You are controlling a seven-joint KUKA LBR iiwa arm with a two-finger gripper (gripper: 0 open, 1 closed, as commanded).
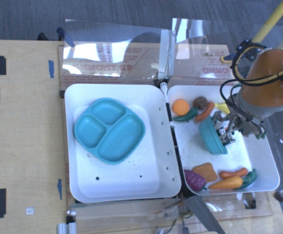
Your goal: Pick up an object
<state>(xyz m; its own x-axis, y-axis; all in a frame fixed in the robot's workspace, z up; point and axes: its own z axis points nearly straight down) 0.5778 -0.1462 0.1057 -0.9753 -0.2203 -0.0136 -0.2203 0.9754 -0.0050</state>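
A: What lies nearest you in the right bin [266, 167]?

B: Along its near edge you have a purple piece [195, 180], a tan slab [206, 170], and an orange carrot [227, 183] with a red chilli [233, 172] just behind it. All look like small plastic toy food, which I'd judge light, stiff and a bit slick.

A: And the hand?

B: The hand [225, 134] sits mid-bin, right against a teal bowl [212, 135] tipped on its side. You cannot tell whether it is wide, narrow or holding anything.

A: Where would you take hold?

B: On the bowl's thin rim, I'd say; the wall is hard and smooth, so pinch across it squarely.

A: Farther back?

B: An orange ball [181, 107], a sausage [205, 111] and a brown lump [199, 102]. The left bin [151, 174] carries a blue divided plate [110, 129].

A: Any writing?

B: Reddish print on the clear panels [112, 48] beyond, too faint to read
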